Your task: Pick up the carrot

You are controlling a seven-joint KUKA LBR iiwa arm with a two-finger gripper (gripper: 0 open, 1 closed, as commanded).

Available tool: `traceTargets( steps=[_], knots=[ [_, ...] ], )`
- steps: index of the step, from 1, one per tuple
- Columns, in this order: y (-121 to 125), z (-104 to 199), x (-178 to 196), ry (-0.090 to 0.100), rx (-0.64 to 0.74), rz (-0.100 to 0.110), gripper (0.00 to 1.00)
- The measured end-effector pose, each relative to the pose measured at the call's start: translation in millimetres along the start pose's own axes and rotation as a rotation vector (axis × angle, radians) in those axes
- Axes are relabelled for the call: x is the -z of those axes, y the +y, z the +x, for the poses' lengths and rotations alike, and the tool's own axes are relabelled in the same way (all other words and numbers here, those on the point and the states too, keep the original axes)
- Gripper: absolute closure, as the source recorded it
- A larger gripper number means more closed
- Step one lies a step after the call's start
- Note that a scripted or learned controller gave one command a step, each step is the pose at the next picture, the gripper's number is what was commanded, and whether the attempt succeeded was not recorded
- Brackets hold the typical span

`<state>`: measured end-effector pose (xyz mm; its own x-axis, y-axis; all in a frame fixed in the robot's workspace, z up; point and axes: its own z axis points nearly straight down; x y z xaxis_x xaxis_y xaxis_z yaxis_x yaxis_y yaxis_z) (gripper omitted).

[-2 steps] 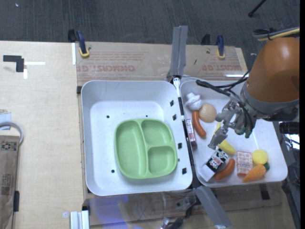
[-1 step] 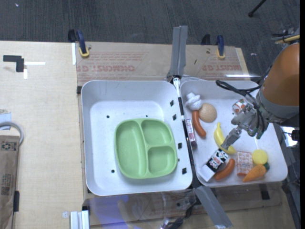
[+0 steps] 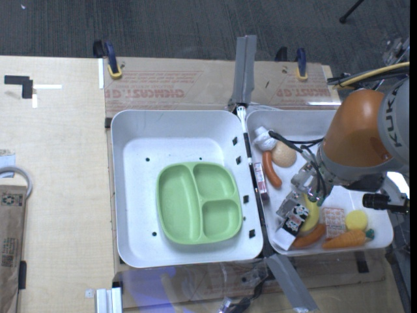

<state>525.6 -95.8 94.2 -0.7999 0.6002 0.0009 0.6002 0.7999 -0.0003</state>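
The orange carrot [image 3: 345, 240] lies along the front wall of the right bin [image 3: 384, 237], close to its front right corner. My gripper [image 3: 308, 189] hangs from the grey and orange arm over the middle of that bin. It sits above a yellow banana [image 3: 311, 215], up and to the left of the carrot and apart from it. The wrist hides how the gripper stands.
The right bin also holds a reddish sausage [image 3: 271, 168], a tan roll [image 3: 284, 154], a black-and-white packet [image 3: 294, 221], an orange-red stick-shaped item [image 3: 309, 236], a printed card [image 3: 334, 219] and a yellow lemon [image 3: 357, 220]. A green divided plate [image 3: 199, 203] lies in the left bin [image 3: 130, 175].
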Motion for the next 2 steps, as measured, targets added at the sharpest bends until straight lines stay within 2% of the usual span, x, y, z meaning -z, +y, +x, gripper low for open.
traceTargets(
  steps=[1,2],
  knots=[
    [-36.0,-99.5,31.5,-0.005,0.035,-0.001,0.0],
    [-66.7,-119.7,-1.8,-0.003,0.114,-0.001,0.0]
  ],
)
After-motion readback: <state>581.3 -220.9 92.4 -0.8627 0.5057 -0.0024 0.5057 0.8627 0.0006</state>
